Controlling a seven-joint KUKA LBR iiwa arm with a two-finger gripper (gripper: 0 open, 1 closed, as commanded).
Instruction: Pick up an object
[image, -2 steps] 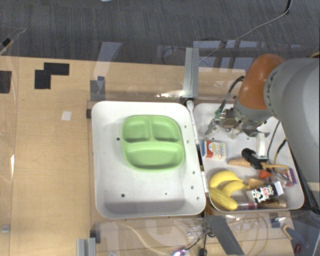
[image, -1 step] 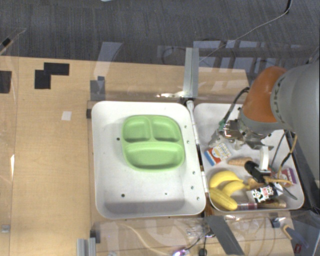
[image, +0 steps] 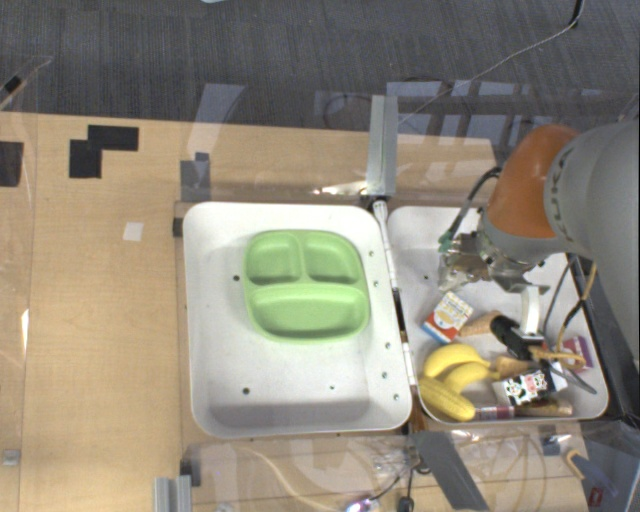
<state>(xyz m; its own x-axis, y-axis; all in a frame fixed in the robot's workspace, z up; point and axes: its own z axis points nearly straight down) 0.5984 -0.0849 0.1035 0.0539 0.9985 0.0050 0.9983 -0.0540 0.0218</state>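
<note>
Orange-banded arm's gripper (image: 470, 272) hangs over the right bin (image: 420, 235), finger state can't tell; approach step, you'd descend onto the small carton (image: 447, 317).

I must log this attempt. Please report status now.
End effector low over right white bin, nothing seen held. Yellow plastic bananas, small carton lie below. Green divided tray in left bin.

A green tray (image: 305, 284) lies in the left bin (image: 215, 400). The hand (image: 470, 268) hangs over the right bin (image: 410, 235), above a small carton (image: 447, 316) and bananas (image: 455, 376).
</note>
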